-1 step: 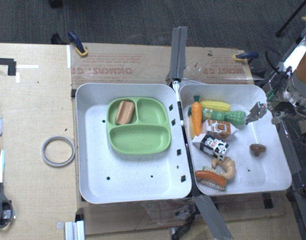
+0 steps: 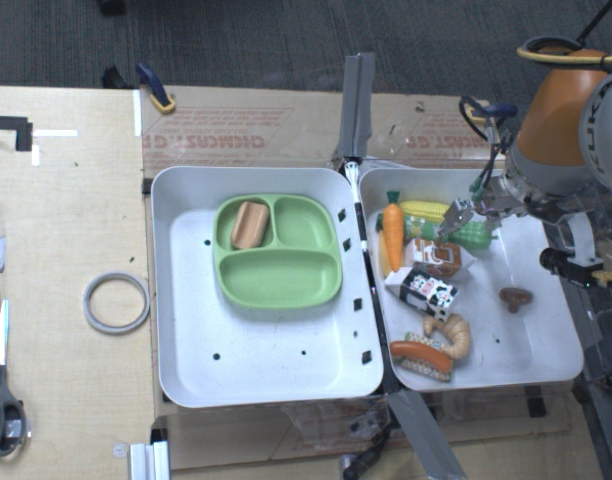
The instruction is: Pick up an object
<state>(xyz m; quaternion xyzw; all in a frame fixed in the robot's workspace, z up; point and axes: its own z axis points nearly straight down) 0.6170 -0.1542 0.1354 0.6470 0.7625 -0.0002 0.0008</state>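
Observation:
The right bin (image 2: 546,353) holds several toy foods. An orange carrot (image 2: 392,235) lies by its left wall, with a yellow corn cob (image 2: 422,210) and a green item (image 2: 472,235) beside it. Below them sit a brown packet (image 2: 438,256) and a black-and-white carton (image 2: 424,290). Nearer the front lie a tan pastry (image 2: 454,333) and a red sausage (image 2: 421,354). A small brown piece (image 2: 515,296) rests alone on the right. My gripper (image 2: 456,218) hangs low over the corn cob and the green item, near the bin's back.
The left bin (image 2: 256,358) carries a green divided plate (image 2: 281,273) with a tan bun (image 2: 250,224) in its upper-left section. A grey ring (image 2: 117,301) and scissors (image 2: 4,413) lie on the bench to the left. A metal divider (image 2: 355,108) stands between the bins.

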